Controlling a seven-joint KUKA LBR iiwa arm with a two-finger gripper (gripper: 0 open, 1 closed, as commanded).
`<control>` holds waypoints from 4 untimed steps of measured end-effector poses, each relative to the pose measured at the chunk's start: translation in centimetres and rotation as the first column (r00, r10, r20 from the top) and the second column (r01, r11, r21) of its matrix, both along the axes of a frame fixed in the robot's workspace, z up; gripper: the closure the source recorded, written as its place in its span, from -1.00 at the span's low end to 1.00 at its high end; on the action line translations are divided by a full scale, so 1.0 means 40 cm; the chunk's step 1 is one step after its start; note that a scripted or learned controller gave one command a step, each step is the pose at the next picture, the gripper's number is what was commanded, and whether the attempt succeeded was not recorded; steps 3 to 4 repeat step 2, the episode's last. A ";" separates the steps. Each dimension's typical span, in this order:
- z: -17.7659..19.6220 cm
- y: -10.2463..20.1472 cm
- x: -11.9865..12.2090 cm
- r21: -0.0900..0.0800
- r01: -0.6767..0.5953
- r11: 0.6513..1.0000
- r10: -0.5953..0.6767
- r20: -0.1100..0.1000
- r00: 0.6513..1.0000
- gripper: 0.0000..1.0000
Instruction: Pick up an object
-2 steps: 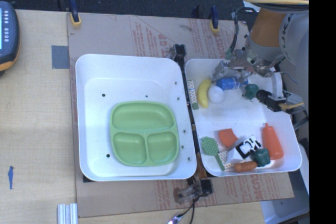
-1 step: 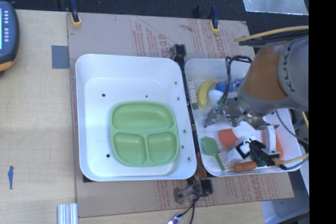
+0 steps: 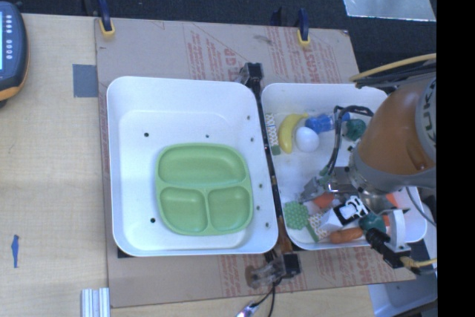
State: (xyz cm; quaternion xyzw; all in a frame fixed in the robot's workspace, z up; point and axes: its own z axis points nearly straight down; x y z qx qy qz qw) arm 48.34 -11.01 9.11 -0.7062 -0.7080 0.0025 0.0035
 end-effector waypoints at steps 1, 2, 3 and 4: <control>0.026 -0.001 0.005 -0.001 -0.003 1.000 0.003 0.002 1.000 1.00; 0.264 0.167 0.046 0.002 -0.009 1.000 0.009 0.015 1.000 1.00; 0.264 0.167 0.046 0.002 -0.009 1.000 0.009 0.015 1.000 1.00; 0.264 0.167 0.046 0.002 -0.009 1.000 0.009 0.015 1.000 1.00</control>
